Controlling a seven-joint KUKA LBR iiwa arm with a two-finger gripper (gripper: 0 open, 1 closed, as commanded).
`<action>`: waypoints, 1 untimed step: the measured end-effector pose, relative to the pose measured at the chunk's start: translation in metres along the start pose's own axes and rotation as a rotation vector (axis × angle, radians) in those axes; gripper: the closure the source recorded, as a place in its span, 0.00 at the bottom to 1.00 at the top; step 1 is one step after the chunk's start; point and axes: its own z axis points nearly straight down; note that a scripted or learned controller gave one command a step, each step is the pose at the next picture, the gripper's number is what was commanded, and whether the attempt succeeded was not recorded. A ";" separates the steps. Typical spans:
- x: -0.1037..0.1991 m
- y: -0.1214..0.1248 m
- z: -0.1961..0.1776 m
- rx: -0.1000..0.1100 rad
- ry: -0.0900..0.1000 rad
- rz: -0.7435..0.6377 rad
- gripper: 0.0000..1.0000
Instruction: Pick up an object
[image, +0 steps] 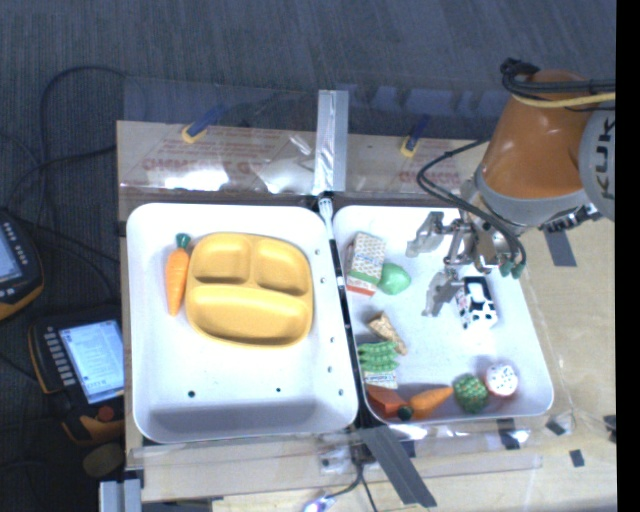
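1. Hovering over the upper right part of the right bin (535, 385), the hand (447, 262) has its metal fingers spread apart and nothing between them.
2. Closest to it is a small black-and-white cow toy (478, 305), just beside and below the fingers; a green ball (394, 279) and a patterned carton (365, 262) lie to the left.
3. Along the lower edge of that bin rest a carrot (428, 401), a green bumpy vegetable (469, 392) and a round red-and-white piece (501, 379).
4. Across the divider, the left bin (160, 400) holds a yellow compartment tray (250, 288) and another carrot (176, 277).
5. Risk, as a judgement: the cow toy sits off to one side of the fingers, so a straight descent may close on air or nudge it away.
6. Crowded items near the divider could be pinched together or slip out.
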 end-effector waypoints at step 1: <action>-0.027 -0.017 0.116 -0.001 -0.003 -0.344 0.00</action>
